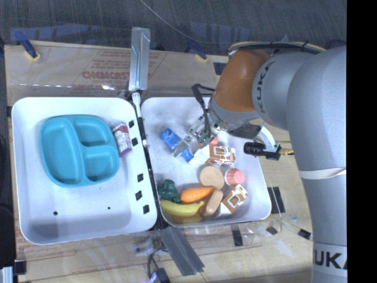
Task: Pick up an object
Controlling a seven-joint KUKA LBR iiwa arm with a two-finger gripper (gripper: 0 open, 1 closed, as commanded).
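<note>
Over the right bin [254, 158], my end effector [199, 133] hangs just beside the blue object [171, 139], its grip state impossible to tell, and any descent risks nudging that piece against the crowded carrot [197, 194] and banana [179, 209].

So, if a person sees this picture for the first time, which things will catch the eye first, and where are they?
The big grey arm with its orange band comes in from the right, its end effector low in the right bin near a small blue object. In the left bin lies a bright blue divided tray. Toy food crowds the right bin's near corner: a carrot and a banana.
</note>
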